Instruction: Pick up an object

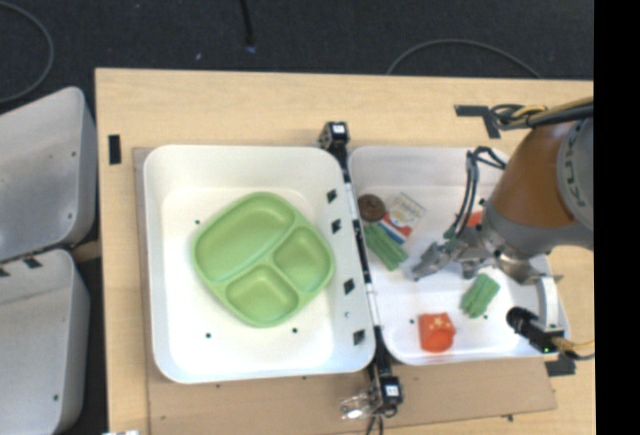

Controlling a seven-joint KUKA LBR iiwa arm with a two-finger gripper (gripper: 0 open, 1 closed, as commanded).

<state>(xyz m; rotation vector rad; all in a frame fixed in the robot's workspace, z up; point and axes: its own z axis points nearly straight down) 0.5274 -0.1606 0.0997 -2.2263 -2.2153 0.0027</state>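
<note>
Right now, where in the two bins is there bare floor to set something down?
Left bin: bare strips all around the green divided plate. Right bin: a bare patch left of the red object; crowded above, around the green pieces, brown disc and gripper.

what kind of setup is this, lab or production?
Most likely a research lab grasping bench: two white bins side by side on a wooden board, toy-like odds and ends such as a green divided plate and a red block, and loose cables on the dark floor.
</note>
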